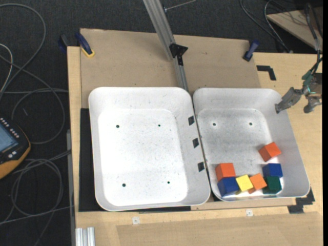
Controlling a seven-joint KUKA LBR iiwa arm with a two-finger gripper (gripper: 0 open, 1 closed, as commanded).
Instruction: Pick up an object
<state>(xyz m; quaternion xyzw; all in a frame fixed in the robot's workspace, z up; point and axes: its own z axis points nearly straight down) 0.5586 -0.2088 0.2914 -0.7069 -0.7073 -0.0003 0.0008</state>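
Observation:
Several small cubes lie in the right bin [233, 99], bunched toward its near right corner. One orange cube [270, 150] sits apart, higher up. Below it are a blue cube [273, 169] and a green cube [273, 184]. Along the near wall sit another orange cube [224, 170], a blue cube [228, 186], a yellow cube [244, 182] and a small orange cube [258, 181]. My gripper [298, 104] hangs over the bin's far right rim, well away from the cubes. It is open, with nothing between its fingers.
The left bin [97, 137] lies beside the right one, joined by black clips [195, 142]. A slanted metal rail [164, 27] rises from the bench's back. Blue clamps [85, 45] hold the board's far corners. Cables and a handheld pendant [9, 145] lie on the floor at left.

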